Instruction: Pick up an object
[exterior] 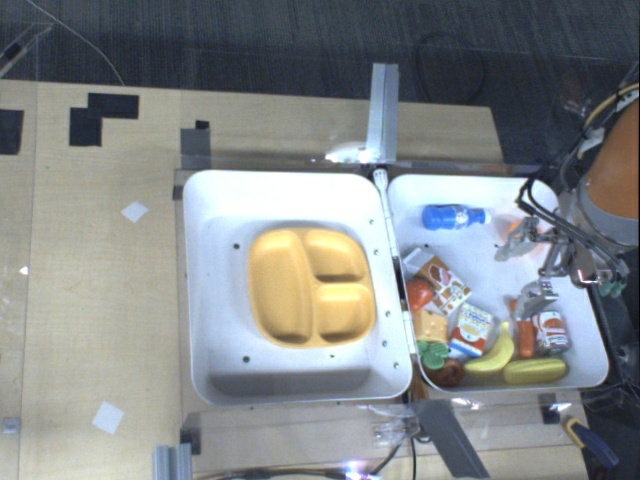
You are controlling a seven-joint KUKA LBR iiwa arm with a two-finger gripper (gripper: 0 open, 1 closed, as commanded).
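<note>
1. Objects for picking lie in the right bin (600, 363), crowded toward its near edge and near-left corner.
2. A yellow banana (495, 356) curves along the near edge, with a yellow-green oblong piece (535, 370) just beside it toward the near-right corner.
3. A small red-labelled can (549, 332) stands near the bin's right edge, just behind that oblong piece.
4. A blue bottle (453, 217) lies on its side near the far edge, well apart from the pile.
5. Small printed packets (447, 289) and a carton (471, 328) lie along the left edge, with a red tomato-like piece (420, 294) touching them.
6. The gripper (537, 295) hangs over the right part of this bin, just above the can; whether its fingers are parted or closed cannot be told, and nothing is visibly between them.
7. The left bin (215, 298) holds a yellow divided tray (308, 286) at its middle.
</note>
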